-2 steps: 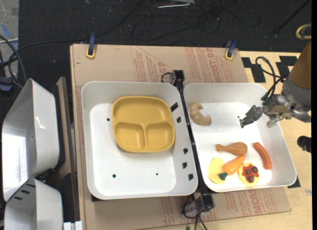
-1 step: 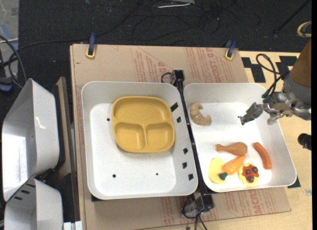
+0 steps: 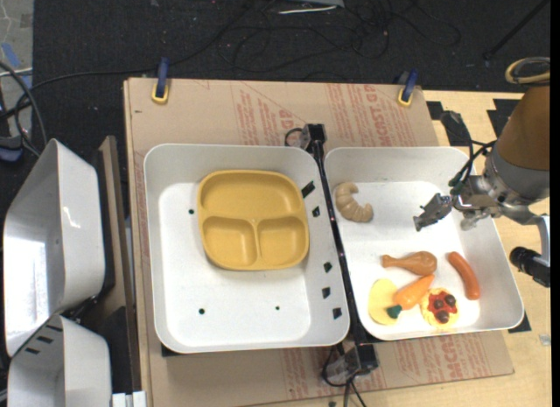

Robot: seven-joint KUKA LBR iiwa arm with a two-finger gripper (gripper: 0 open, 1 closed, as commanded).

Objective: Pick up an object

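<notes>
Several light, rigid-looking toy foods lie below the gripper [image 3: 431, 214], whose opening I cannot tell; nearest, a drumstick [image 3: 409, 263], best pinched across its narrow shank.

In the right bin [image 3: 490, 309]: a croissant [image 3: 353, 203] near its left wall; drumstick [image 3: 409, 263], carrot [image 3: 411, 293], sausage [image 3: 464, 275] and two flat pieces toward its front edge.

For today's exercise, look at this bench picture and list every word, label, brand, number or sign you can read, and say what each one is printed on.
Red printing on the brown board under the bins, top strip: shows upside down, blurred, not readable with confidence.
Red printing on the board's front strip, near the bottom right: also blurred, not readable.
White bins, yellow divided plate, toy food: no text visible.
Claw: no label visible.
</notes>
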